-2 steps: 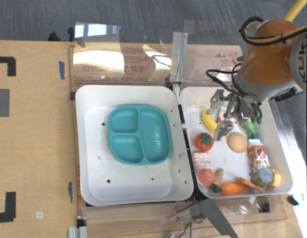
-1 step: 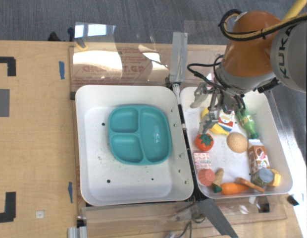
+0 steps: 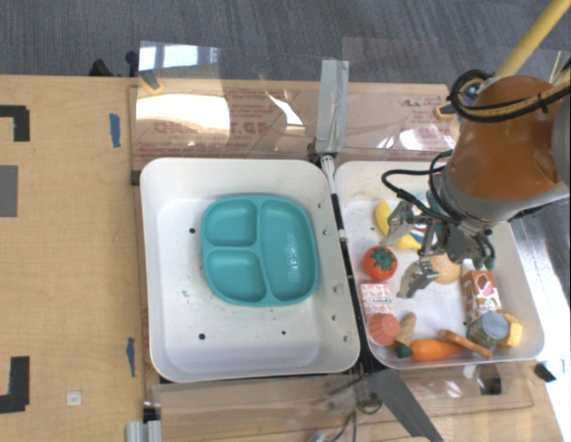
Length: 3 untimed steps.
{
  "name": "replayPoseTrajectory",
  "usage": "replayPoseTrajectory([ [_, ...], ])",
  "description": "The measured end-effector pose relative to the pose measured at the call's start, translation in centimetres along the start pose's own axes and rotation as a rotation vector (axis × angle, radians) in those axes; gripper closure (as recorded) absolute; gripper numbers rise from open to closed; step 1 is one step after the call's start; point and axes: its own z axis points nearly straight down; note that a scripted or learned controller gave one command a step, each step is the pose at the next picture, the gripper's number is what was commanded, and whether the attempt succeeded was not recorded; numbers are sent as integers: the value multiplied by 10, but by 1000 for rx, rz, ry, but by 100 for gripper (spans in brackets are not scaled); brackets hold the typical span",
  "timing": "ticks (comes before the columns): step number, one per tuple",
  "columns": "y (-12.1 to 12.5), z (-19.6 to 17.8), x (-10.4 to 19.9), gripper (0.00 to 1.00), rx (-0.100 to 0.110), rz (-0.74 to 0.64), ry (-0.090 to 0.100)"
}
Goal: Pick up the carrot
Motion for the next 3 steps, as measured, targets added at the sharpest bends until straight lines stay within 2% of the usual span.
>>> replayPoseTrajectory([
  [1, 8, 0, -63, 0, -1, -92, -4],
  [2, 33, 0, 6, 0, -2, -377, 2],
  [3, -52, 19, -31, 0, 0, -219, -3],
])
